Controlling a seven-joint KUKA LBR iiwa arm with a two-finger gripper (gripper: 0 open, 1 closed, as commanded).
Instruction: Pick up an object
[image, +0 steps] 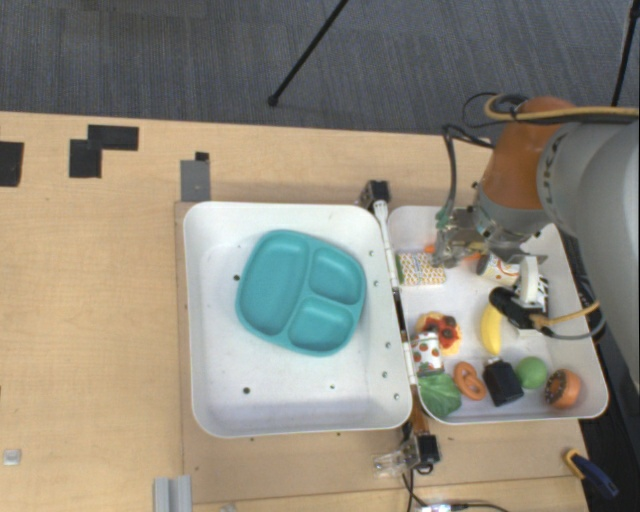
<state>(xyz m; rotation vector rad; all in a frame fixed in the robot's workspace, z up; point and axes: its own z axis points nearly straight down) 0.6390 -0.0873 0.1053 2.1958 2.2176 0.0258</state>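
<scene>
- The arm reaches in over the far corner of the right bin, and the gripper hangs low there, close to the bin's back wall.
- Whether the jaws are apart or together I cannot tell; the wrist hides them from this high camera, and nothing can be seen held between them.
- The nearest candidate is the small patterned packet, lying flat just beside the gripper against the divider between the bins.
- Other choices lie nearer the front: a banana, a black block, a green ball, a leafy green piece and an orange fruit, all crowded together.
- The left bin holds a teal divided plate, well apart from the gripper.
- To do this step well, I judge it best to commit to the packet: centre over it, turn the wrist so the jaws close across its short side, and descend straight.
- The wall and divider are close, so a skewed approach could catch an edge.
- A flat packet may slip, so the descent should reach the bin floor before closing.
</scene>
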